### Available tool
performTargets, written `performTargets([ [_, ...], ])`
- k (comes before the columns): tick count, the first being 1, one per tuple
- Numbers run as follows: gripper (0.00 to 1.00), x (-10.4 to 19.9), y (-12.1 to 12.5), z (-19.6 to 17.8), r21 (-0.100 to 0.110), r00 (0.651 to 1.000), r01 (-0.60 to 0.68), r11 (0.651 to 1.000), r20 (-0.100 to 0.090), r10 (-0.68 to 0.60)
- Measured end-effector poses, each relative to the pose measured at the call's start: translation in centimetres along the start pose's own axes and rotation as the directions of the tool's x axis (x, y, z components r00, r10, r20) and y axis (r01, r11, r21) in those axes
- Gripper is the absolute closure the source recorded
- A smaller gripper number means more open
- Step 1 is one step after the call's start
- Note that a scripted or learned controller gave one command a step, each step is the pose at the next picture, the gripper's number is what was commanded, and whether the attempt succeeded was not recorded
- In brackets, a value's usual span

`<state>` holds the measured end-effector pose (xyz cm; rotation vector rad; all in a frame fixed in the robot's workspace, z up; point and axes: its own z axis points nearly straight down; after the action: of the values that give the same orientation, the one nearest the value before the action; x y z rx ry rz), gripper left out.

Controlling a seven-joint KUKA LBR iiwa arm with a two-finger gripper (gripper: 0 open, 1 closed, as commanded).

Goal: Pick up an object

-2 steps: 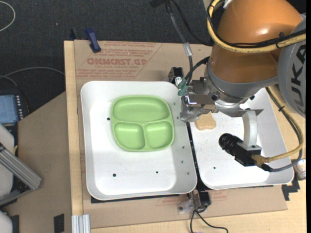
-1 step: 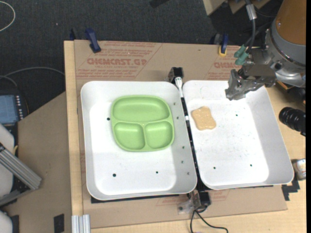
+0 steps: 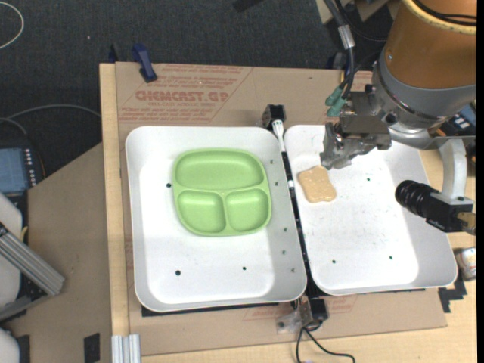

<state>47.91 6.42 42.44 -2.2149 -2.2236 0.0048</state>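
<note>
A tan, bread-like flat piece (image 3: 317,185) lies in the right bin (image 3: 378,271), near that bin's left wall. My gripper (image 3: 336,157) hangs just above and to the right of the piece's far end, with its tips close to the bin floor. Nothing shows between the tips. A light green divided plate (image 3: 221,190) with three compartments rests in the left bin (image 3: 204,278).
The two white bins meet along a black-clipped seam (image 3: 291,195). They stand on a cardboard sheet (image 3: 181,89) with red lettering. A blue clip (image 3: 144,61) lies at its far left corner. The arm's bulk hangs over the right bin's far side.
</note>
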Motion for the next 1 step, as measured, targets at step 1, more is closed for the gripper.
performTargets([
  [1, 1.00, -3.83, 1.54, 3.74, 0.001, 1.000, -0.009, 1.000, 0.001, 0.009],
])
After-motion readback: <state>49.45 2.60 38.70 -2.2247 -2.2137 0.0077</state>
